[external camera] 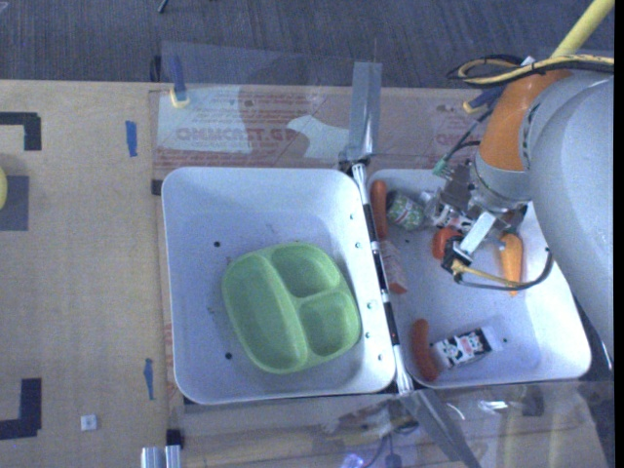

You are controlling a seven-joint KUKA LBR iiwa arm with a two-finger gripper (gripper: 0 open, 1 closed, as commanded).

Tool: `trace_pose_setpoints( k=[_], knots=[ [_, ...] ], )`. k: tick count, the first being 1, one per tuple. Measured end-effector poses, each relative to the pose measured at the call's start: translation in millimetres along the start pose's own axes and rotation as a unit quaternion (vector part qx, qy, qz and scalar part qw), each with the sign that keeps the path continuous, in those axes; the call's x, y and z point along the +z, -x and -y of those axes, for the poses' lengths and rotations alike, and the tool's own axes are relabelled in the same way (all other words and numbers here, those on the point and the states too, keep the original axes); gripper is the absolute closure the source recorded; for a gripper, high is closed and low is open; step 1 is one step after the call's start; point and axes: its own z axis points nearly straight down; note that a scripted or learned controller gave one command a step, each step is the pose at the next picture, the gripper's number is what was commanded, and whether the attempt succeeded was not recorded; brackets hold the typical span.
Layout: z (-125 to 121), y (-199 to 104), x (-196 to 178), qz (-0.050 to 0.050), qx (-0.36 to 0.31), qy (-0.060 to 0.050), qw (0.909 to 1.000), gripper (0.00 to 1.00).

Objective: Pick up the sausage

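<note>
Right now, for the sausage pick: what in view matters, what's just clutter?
In play:
- sausage, right bin, near front left corner
- gripper, over the right bin's middle

Lying about:
- green divided plate, left bin
- carrot
- black and white packet, beside the sausage
- green item

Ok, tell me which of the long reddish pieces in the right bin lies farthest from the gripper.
The sausage at the right bin's front-left corner, beside the small black-and-white item. The others, by the divider and the carrot-like piece, lie close to the gripper.
</note>
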Motion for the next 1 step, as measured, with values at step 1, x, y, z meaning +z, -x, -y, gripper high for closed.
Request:
trace_pose_setpoints(
  k=[1],
  knots=[
    [-1.1, -3.7, -12.1, -0.001, -0.003, 0.004, 1.0, 1.0]
  ],
)
